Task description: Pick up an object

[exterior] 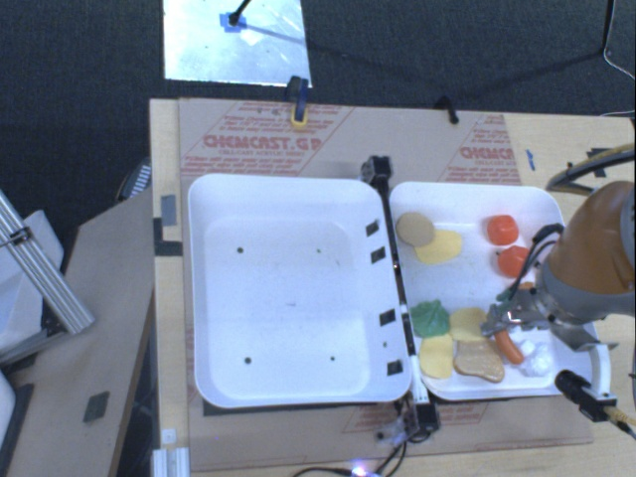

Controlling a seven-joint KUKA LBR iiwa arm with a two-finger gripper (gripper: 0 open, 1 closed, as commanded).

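The right bin (467, 202) holds several toy foods. Toward its back lie a tan round piece (415, 229), a pale yellow piece (441, 248) and two red-orange pieces (502, 229) (514, 260). At the front are a green piece (430, 317), a yellow piece (466, 323), another yellow piece (435, 357), a tan bread-like piece (480, 363), a small orange piece (510, 347) and a white piece (538, 359). My gripper (503, 319) is low at the bin's front right, just above the small orange piece and beside the yellow one. The arm hides what is under it.
The left bin (288, 192) sits beside the right one, with black clips (388, 316) along the shared wall. The arm's orange band (596, 241) overhangs the right bin's right edge. Cardboard (258, 137) lies under the bins, and a clamp (297, 102) stands at the back.
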